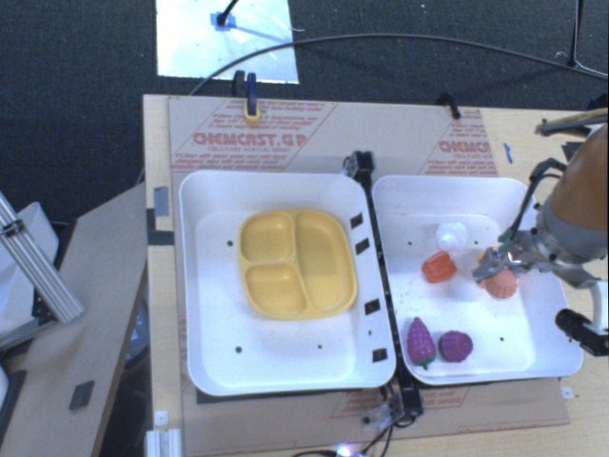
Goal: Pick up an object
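Pick-up, status: my jaws down at the peach fruit, grip state unreadable; lift outstanding.

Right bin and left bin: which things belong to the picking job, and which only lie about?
Job: gripper; peach-coloured object at its tip; red object; two purple objects; whitish object.
Lying about: yellow divided tray; blue-yellow clamp.

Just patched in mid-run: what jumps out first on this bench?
The yellow divided tray sits alone in the middle of the left bin. In the right bin, the pincer is down at a salmon-coloured toy, with a red piece just left of it and two purple fruits near the front wall.
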`<state>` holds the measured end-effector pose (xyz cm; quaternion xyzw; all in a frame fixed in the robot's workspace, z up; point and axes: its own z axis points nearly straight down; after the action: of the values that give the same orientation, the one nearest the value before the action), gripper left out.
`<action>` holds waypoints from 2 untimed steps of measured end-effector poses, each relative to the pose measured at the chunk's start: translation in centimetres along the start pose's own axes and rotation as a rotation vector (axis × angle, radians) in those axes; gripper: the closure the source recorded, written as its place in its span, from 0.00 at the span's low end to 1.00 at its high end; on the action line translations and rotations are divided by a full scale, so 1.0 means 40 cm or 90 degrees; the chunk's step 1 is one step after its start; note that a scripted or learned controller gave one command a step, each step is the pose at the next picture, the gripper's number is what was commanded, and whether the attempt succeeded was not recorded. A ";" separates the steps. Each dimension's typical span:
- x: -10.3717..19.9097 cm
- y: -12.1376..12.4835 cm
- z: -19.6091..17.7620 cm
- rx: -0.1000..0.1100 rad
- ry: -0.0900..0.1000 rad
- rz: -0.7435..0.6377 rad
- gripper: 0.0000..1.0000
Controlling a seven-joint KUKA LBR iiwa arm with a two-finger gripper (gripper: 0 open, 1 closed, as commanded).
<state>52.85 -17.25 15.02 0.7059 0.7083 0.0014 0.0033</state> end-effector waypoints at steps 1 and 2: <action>-0.020 0.003 -0.155 -0.001 0.000 0.000 1.00; -0.032 0.011 -0.265 0.001 0.000 -0.001 1.00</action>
<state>53.22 -18.52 25.64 0.7056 0.7086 0.0012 0.0028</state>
